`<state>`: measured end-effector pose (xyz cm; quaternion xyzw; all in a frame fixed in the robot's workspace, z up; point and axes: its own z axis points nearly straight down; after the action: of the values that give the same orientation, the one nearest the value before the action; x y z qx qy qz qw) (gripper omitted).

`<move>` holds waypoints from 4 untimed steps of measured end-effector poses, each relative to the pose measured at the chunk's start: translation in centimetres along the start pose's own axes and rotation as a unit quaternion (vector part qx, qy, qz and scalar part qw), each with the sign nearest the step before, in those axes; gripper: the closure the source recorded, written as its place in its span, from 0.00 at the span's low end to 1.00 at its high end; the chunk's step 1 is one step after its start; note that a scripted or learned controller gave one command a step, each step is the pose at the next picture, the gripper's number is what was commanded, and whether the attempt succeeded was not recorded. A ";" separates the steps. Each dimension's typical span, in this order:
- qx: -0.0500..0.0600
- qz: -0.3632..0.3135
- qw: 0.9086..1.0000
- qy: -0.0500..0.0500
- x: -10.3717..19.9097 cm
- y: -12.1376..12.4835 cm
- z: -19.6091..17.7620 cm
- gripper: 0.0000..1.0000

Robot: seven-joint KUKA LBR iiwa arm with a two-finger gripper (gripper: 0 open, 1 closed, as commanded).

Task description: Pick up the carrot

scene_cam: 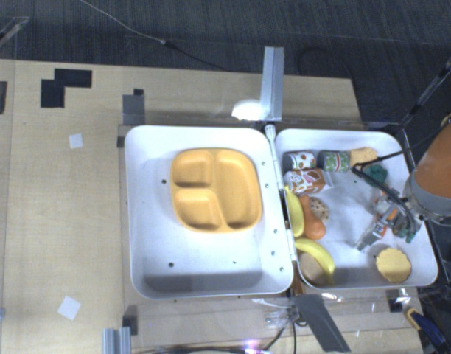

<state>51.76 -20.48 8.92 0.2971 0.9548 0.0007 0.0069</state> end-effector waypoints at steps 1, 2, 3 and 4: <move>-0.001 0.145 0.989 0.000 1.4 -0.8 0.0 0.00; -0.001 0.234 0.972 0.006 -0.7 1.2 0.1 0.00; -0.006 0.437 0.900 0.008 0.5 1.5 0.0 0.00; -0.008 0.513 0.858 0.009 1.6 0.9 -0.2 0.00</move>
<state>50.95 -18.81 9.06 0.7445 0.6675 0.0143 -0.0007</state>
